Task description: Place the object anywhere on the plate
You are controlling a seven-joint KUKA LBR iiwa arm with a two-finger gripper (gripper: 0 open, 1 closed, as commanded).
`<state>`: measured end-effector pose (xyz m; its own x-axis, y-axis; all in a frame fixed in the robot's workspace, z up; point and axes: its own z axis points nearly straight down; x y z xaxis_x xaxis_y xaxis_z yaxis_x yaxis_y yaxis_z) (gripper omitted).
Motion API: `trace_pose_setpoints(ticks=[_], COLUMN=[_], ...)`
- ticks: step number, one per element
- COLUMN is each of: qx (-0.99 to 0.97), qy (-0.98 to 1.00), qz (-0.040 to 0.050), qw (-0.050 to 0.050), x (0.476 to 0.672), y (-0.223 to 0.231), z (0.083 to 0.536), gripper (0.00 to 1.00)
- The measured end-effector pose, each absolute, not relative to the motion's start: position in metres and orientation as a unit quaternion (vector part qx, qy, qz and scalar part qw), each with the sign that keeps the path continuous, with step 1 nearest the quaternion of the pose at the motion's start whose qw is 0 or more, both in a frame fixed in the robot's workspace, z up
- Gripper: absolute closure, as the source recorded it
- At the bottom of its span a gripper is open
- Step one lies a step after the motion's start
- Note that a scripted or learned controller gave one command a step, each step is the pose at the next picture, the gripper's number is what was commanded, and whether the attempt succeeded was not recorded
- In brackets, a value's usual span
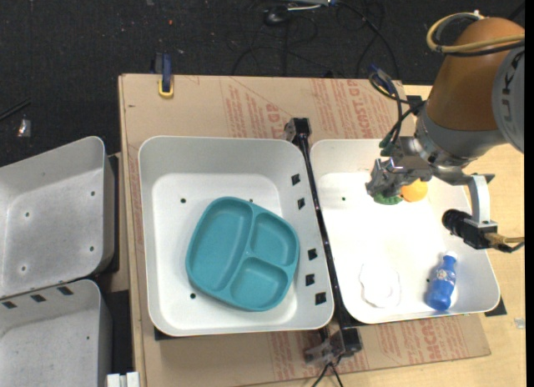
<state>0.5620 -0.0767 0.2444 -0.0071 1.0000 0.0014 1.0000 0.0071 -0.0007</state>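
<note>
Over the right bin (pixel 467 235), gripper (pixel 386 183), finger state unclear, meets an orange-green toy (pixel 405 193); it could slip before reaching the teal plate (pixel 242 253).

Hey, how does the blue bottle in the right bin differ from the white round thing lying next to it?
The blue bottle is long, slim and coloured, while the white round thing is a pale disc that nearly blends into the bin floor. The bottle lies tilted by the right bin's right wall; the disc sits nearer the middle. Both lie in the near part of the same bin, apart from the gripper.
</note>
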Motion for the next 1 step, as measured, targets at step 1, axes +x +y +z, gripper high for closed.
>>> trace_pose_setpoints(ticks=[1], qx=[-0.704], qy=[-0.71], qz=[0.0001], qw=[0.001], x=[0.5529], y=[-0.0222], z=[0.233], gripper=[1.0])
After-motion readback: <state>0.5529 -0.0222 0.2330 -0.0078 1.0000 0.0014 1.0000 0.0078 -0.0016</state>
